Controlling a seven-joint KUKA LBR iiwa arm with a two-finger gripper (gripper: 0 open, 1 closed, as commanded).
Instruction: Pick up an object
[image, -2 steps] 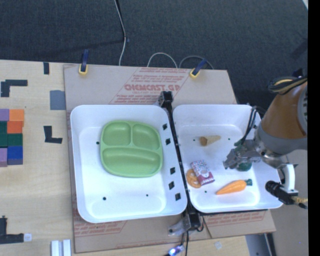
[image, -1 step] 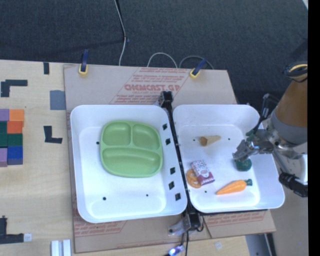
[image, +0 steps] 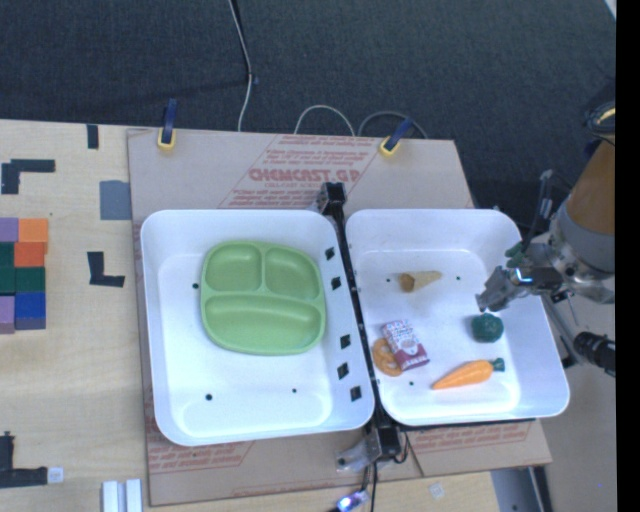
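Bins side by side on a cardboard-covered bench (image: 290, 175): the left bin (image: 170, 400) carries a green divided plate (image: 264, 298), while the right bin (image: 520, 395) holds the loose objects. A toy carrot (image: 464, 375) lies near that bin's front edge, its orange body pointing left and its green top to the right. Just above it, close to the right wall, sits a small dark green round object (image: 487, 327). Toward the middle of the bin, a pink-and-white packet (image: 404, 342) overlaps a small orange round item (image: 385, 357), and a tan cone-shaped piece (image: 418, 281) rests farther back.

The grey arm (image: 590, 215) enters from the right, with the pincer (image: 497, 293) hanging over the right bin's right side, just above and beside the dark green round object. Nothing can be seen between its fingers, and whether they stand wide or narrow cannot be told at this angle.

Coloured blocks (image: 22, 275) are stacked at the bench's left edge, and two clamps (image: 167, 135) pin the cardboard along its back edge.
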